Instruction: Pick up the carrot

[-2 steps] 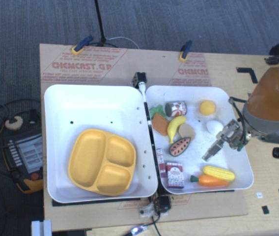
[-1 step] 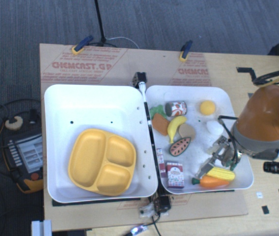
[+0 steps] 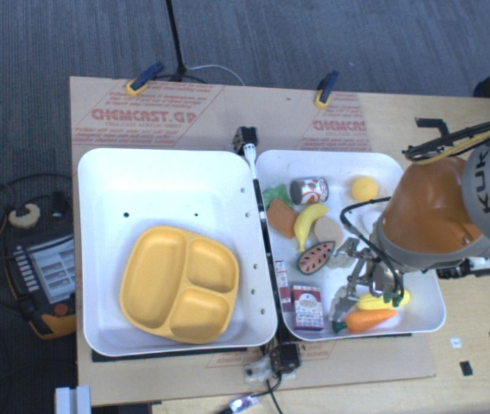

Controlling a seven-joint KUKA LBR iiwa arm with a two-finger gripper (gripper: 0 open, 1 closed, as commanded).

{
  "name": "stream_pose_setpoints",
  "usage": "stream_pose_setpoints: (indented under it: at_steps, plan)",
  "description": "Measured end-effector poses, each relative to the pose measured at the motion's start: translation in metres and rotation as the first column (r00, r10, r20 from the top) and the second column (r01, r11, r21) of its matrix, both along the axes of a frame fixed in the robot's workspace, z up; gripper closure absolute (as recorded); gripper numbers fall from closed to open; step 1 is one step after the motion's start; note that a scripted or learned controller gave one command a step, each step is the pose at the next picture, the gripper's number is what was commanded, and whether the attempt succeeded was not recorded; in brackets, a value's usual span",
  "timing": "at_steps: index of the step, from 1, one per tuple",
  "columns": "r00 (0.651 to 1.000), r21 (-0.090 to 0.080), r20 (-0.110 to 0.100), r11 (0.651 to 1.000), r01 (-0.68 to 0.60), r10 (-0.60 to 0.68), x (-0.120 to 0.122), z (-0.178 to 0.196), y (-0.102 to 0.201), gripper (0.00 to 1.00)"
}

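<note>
Orange carrot (image 3: 371, 319) with green tip, yellow banana (image 3: 307, 223), yellow divided plate (image 3: 180, 283), white bins (image 3: 107, 179), tan tabletop (image 3: 98, 102).

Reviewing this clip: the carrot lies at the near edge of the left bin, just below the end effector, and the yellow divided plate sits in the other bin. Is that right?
Not quite. The bins are swapped. The camera view shows the carrot at the near edge of the right bin, just below the end effector, while the yellow divided plate sits in the left bin.
</note>
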State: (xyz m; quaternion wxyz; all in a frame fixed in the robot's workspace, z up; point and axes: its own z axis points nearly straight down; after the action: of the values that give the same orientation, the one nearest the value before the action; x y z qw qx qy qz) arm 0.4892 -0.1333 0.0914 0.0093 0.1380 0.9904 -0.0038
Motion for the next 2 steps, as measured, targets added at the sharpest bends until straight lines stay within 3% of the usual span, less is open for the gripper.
stream_pose_setpoints:
  at_steps: [1,2]
  plan:
    - [1.000,0.003,0.007,1.000,0.004,-0.004,0.002,0.011,0.002,1.00]
    - [0.828,0.004,0.002,0.828,-0.560,0.560,0.002,0.001,-0.022,1.00]
